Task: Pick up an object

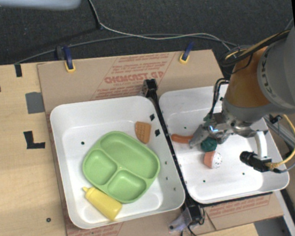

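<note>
My gripper (208,137) sits low in the right white plastic bin (199,186), over a small dark-green round object (210,145).

I can't tell whether it pinches anything. In that bin an orange carrot-like stick (181,138) lies left of the green piece, and a pink-and-white round toy (213,159) just below it. The left bin (66,152) holds a green divided plate (121,165), a yellow bottle (102,202) and a tan waffle-like piece (143,131).

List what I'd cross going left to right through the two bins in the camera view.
Yellow mustard bottle → green divided plate → waffle-like orange piece → orange carrot-like piece → gripper, above a teal object. The pink-and-white piece overlaps those two sideways, so I left it out.
</note>
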`<state>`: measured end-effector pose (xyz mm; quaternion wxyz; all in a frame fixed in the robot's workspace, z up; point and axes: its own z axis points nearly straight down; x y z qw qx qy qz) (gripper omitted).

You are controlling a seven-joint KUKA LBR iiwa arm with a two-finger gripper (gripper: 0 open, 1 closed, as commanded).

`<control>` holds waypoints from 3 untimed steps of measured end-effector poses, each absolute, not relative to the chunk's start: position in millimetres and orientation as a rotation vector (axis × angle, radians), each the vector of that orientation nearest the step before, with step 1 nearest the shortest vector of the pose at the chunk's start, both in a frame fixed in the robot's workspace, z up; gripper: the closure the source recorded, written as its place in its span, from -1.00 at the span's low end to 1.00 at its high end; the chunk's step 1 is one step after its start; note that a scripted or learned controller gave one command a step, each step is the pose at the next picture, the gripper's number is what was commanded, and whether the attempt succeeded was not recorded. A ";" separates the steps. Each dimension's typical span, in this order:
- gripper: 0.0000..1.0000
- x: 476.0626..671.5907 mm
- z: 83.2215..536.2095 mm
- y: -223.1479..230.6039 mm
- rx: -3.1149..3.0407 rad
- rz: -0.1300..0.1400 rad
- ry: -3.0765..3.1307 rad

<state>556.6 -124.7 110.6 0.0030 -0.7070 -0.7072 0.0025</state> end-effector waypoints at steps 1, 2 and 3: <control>1.00 558.3 123.7 -123.6 -2.216 0.003 -2.222; 1.00 565.1 185.0 -121.8 -2.222 -0.004 -2.226; 1.00 565.7 211.6 -121.4 -2.221 -0.002 -2.224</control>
